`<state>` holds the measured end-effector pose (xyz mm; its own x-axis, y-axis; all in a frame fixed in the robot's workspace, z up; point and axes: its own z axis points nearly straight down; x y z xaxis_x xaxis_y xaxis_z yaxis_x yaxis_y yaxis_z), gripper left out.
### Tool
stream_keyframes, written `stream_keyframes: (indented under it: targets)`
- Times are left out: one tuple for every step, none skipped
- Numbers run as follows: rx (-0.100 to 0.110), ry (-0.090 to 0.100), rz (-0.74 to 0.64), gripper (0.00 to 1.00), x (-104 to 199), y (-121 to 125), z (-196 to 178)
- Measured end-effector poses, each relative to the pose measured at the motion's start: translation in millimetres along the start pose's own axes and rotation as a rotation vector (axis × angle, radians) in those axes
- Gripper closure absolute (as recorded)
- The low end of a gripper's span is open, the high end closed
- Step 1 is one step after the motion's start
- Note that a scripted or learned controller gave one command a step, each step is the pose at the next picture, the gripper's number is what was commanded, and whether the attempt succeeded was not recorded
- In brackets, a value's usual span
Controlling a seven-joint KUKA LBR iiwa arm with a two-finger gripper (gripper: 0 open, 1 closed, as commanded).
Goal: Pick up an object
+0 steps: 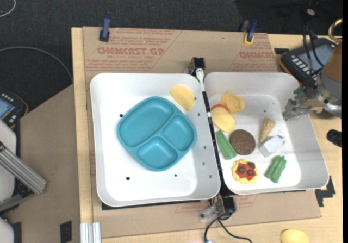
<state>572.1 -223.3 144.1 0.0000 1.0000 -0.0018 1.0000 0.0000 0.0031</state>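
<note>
The gripper [291,107] hangs at the right bin's [304,179] edge — arm cut off, fingers too blurred to tell — clear of the toy food [242,142].

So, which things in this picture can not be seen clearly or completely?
- Gripper: in the camera view it is small and blurred at the right bin's far right wall, so open or shut cannot be told.
- Arm: cut off by the right edge.
- Red toy: mostly hidden behind the yellow toy.
- Yellow object: cut off by the bottom edge.
- Grey block: too small to identify.
</note>
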Motion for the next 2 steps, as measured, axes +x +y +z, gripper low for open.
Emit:
stream_keyframes:
  targets:
    - [-0.006, 0.002, -0.009, 1.0, 77.8, 22.8, -71.7]
    - [0.002, 0.0, 0.002, 1.0, 32.5, 10.3, -65.7]
